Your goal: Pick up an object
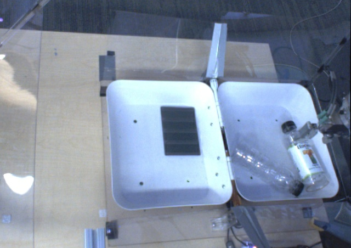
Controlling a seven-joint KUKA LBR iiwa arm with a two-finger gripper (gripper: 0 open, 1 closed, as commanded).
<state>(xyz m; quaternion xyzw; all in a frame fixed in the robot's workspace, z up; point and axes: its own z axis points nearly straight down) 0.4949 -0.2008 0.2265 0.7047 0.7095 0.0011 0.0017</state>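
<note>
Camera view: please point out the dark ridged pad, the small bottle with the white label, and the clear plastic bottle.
Dark ridged pad (180, 130), camera view, on its middle ridge.
Small bottle with the white label (303, 157), camera view, on its label.
Clear plastic bottle (262, 167), camera view, on its transparent body.

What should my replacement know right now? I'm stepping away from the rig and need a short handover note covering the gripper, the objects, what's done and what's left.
Gripper: at the far right rim of the right white bin; whether it is open or shut cannot be told, and nothing is seen held.
Objects: a small clear bottle with a black cap and white-and-orange label lies in the right bin near its right wall. A clear crumpled plastic bottle lies beside it, toward the bin's front.
Left white bin: a dark rectangular ribbed pad lies flat at its middle.
Done: no pick yet.
Left: grasp one object and lift it.
</note>
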